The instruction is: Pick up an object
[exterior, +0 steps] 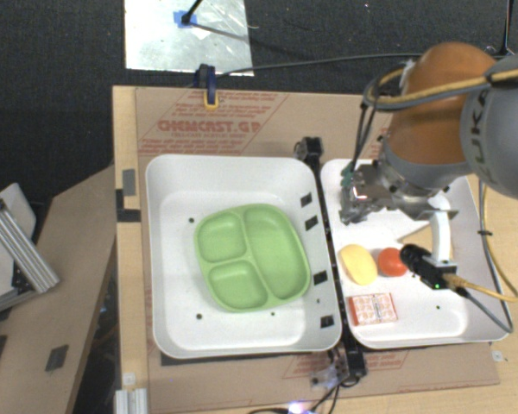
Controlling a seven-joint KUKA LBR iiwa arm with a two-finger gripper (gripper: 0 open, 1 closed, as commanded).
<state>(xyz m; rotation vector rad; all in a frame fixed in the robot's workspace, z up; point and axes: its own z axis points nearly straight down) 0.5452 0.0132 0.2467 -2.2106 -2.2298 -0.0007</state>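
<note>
In the right bin [436,324] a yellow rounded object [358,263] lies beside a small orange-red object [391,262]. A red and white packet [373,308] lies just in front of them. My gripper [352,205] hangs over the back left part of this bin, behind the yellow object and apart from it. Nothing shows between its fingertips. The arm's grey and orange wrist hides the back of the bin.
The left bin [171,188] holds a green divided plate [252,257]. A black divider with clips runs between the two bins. Brown cardboard lies under both bins, and a silver sheet lies at the back.
</note>
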